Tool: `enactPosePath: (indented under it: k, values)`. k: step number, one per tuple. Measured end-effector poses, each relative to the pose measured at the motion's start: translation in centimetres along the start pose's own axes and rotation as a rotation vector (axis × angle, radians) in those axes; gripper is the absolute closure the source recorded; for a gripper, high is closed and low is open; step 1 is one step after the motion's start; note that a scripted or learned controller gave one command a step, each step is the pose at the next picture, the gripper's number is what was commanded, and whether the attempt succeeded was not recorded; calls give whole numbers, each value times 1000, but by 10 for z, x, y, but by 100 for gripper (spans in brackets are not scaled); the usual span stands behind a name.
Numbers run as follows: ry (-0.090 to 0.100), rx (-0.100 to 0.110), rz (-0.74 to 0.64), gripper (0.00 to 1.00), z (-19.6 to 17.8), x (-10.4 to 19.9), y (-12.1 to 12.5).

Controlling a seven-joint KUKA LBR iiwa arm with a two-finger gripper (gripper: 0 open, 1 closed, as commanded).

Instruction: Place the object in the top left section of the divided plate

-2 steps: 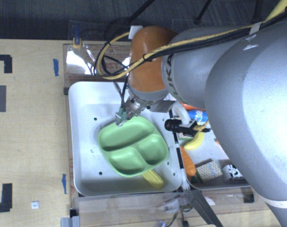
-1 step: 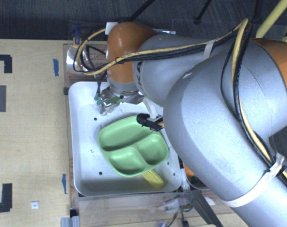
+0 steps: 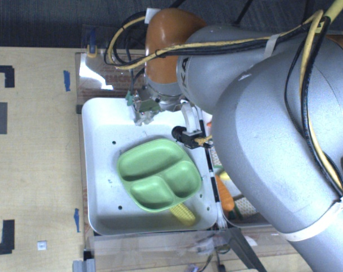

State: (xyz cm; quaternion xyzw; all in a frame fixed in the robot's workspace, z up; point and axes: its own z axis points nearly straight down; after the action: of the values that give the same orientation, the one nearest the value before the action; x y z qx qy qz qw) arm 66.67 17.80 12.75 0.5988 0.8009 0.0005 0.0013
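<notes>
Metal glinted where the gripper (image 3: 142,113) hung over the far end of the left bin (image 3: 98,152); whether it was parted or closed I could not tell, and nothing showed in it. Beside it sat the green divided plate (image 3: 158,173), all sections bare. A yellow corn-like object (image 3: 183,213) lay against the plate's near edge. The pick seemed not yet done; next the arm would need to reach that piece.

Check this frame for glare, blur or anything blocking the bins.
Camera view: the arm looms large and covers most of the right bin; glare whitens the clear sheet above the left bin; the gripper looks slightly soft; the green plate is evenly lit and sharp.
</notes>
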Motion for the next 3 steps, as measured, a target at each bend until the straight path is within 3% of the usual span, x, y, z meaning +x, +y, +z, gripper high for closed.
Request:
enactPosePath:
  k: [1, 2, 3]
  values:
    - [0, -3, -571, 100, 39, 34, 11]
    - [2, 3, -536, 100, 2, -23, -14]
    - [0, -7, -528, 100, 38, 44, 2]
